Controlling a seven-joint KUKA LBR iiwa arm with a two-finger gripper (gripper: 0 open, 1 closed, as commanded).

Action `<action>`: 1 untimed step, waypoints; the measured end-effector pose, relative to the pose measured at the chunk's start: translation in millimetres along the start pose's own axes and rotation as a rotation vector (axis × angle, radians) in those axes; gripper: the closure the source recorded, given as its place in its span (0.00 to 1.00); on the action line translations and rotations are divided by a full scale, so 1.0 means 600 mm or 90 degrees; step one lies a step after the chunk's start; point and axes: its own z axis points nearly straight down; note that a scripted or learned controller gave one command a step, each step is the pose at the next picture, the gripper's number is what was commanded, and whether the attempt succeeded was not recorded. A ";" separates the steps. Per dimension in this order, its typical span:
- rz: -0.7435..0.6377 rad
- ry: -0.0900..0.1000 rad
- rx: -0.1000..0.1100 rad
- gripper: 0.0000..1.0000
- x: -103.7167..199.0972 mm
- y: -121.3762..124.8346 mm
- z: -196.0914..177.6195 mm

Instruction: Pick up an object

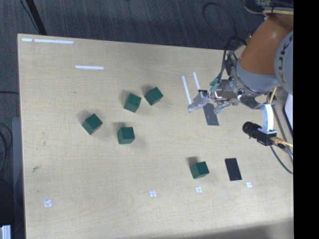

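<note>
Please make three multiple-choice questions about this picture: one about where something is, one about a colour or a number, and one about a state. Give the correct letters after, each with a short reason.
1. Where is the small black rectangle lying?
A. Just right of the lone green cube
B. In the far left corner
C. On top of a cube

2. How many green cubes lie on the wooden surface?
A. Three
B. Five
C. Seven

3. Is a cube between the jaws of the gripper?
A. Yes, lifted
B. Yes, resting on the bench
C. No, none

Answers: 1 A, it lies flat beside the near cube. 2 B, four form a group at the left and one sits alone nearer the camera. 3 C, the jaws stand spread with no cube between them.
</note>
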 end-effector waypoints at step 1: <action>-0.109 -0.001 -0.002 0.00 -0.006 0.096 0.021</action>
